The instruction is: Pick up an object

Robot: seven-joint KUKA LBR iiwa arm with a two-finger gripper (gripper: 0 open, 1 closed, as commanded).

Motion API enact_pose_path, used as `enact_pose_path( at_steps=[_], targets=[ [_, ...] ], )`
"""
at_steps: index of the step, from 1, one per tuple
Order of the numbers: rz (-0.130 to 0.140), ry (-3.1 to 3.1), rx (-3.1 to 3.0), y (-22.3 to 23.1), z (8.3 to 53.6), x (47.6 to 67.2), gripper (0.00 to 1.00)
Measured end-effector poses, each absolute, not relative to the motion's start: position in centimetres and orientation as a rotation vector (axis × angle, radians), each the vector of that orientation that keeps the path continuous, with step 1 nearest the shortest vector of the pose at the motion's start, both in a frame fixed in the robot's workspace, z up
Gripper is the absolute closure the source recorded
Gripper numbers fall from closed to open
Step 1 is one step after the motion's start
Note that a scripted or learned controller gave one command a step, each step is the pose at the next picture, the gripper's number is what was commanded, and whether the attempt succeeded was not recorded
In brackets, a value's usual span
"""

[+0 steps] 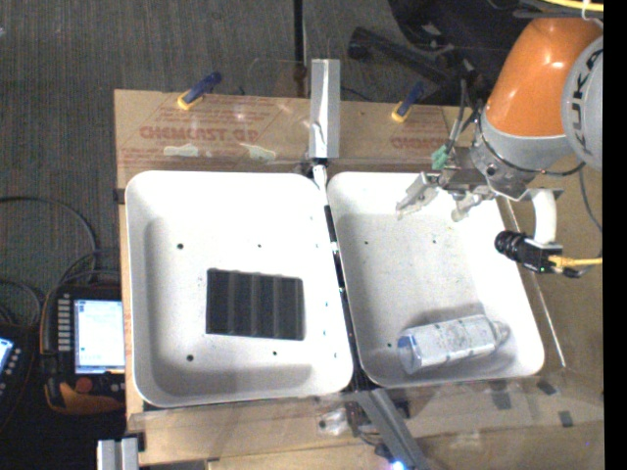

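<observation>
Two fingers of the tool (438, 199) stand spread, gripping nothing, above the far end of the right bin (377, 262). One pale, speckled bottle (453, 342) lies on its side at that bin's near edge. One dark ribbed block (255, 304) rests in the left bin (157, 262).

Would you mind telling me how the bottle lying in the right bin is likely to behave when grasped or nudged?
The bottle lies on its side, so it may well roll if nudged. It looks like clear plastic, so probably light and somewhat slippery. The pincer hangs apart from it, near the far end of the right bin.
</observation>
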State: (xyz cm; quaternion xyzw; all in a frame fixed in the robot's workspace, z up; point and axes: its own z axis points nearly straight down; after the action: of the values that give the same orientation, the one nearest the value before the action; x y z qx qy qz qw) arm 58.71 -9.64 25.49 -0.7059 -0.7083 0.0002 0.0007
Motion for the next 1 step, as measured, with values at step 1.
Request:
enact_pose_path(
  at_steps=[1],
  targets=[
    [0.002,-2.294,-2.147,-16.76,22.92,53.41,0.0]
  ],
)
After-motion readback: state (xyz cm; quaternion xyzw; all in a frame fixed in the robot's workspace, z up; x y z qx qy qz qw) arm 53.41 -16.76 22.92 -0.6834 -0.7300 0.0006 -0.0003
